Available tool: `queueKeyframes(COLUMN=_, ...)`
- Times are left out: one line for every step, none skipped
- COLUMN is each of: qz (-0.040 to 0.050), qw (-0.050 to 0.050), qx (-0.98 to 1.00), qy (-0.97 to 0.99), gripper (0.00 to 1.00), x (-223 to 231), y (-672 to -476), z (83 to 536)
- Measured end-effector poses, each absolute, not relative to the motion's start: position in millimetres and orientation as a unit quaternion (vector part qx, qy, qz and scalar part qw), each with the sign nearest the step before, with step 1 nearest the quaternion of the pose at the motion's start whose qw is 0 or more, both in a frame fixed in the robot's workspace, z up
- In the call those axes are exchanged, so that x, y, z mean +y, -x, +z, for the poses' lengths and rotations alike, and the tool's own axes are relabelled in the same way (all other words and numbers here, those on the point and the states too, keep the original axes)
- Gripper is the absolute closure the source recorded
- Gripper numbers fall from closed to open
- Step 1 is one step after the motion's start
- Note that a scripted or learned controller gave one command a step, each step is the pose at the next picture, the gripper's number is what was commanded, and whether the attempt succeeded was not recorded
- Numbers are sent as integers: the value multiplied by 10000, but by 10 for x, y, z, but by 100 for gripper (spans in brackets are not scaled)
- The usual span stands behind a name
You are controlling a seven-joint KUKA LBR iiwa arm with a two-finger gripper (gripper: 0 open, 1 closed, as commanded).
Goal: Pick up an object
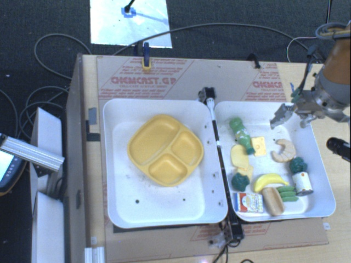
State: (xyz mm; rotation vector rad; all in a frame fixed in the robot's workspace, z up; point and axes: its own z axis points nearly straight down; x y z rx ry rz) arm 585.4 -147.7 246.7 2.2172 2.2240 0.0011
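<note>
My gripper [290,118] hangs over the far right part of the right bin [323,188], its two fingers spread open with nothing between them. Just below it in the bin lie a tan croissant [284,150] and a small yellow cheese square [258,146]. To its left lies a green bottle [239,130]. Further toward the front are a yellow pear-like piece [239,156], a broccoli floret [239,181], a banana [271,180], a green pea pod [286,192], a bread roll [273,201], a small can [302,183] and a printed carton [249,202].
The left bin [123,201] holds a yellow divided plate [165,149]. A black divider clip [208,95] sits where the bins meet at the back. Cardboard [164,78] lies under both bins. Cables run across the dark floor behind.
</note>
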Motion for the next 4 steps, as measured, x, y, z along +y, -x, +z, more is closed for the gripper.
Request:
queueKeyframes(qz=-1, qw=-2, qx=7086, qy=-7056, gripper=0, x=-1090, y=-5774, z=1559)
queueKeyframes(qz=0, qw=-1, qx=7086, qy=-7056, gripper=0, x=-961, y=-6339, z=837)
queueKeyframes(qz=0, qw=7, qx=7076, qy=-7066, gripper=0, x=-1134, y=-6016, z=846)
queueKeyframes(qz=3, qw=0, qx=7082, qy=-7060, gripper=0, x=-836, y=-5755, z=843)
